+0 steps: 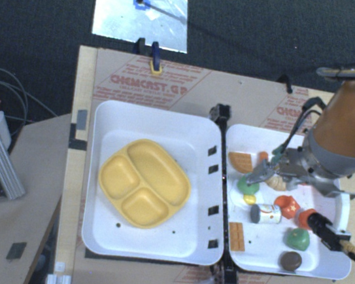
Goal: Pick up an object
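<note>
While the grey two-finger gripper (260, 175) hangs low in the right white bin (334, 264), its grip state cannot be told | small green round toy (248, 185) lies just beneath | risk: crowded neighbours, like the yellow piece (249, 199), deflect the grasp.

You see two smooth, glossy white plastic bins (167, 123), the left holding a matt yellow plastic divided tray (144, 183). They sit on a brown cardboard sheet (166, 83) printed in red; behind lies a shiny metal plate (144, 7).
</note>
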Robot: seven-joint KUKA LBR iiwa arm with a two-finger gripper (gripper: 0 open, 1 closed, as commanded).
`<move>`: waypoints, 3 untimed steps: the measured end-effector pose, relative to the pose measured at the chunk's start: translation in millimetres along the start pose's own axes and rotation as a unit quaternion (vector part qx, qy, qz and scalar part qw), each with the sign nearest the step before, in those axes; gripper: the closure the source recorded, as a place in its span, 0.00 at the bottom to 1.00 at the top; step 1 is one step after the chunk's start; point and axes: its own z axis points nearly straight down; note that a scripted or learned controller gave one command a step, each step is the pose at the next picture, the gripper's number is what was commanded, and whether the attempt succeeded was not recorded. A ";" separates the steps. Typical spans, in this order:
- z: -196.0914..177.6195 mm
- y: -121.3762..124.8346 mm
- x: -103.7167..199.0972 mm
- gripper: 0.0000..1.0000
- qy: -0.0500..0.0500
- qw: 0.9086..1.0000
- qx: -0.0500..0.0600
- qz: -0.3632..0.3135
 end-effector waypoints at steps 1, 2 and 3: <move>63.9 -41.1 -3.2 0.00 -0.001 1.000 0.005 0.005; 60.9 -38.7 -3.3 0.00 -0.002 1.000 0.001 0.005; 61.1 4.3 77.0 0.00 -0.001 1.000 -0.001 -0.001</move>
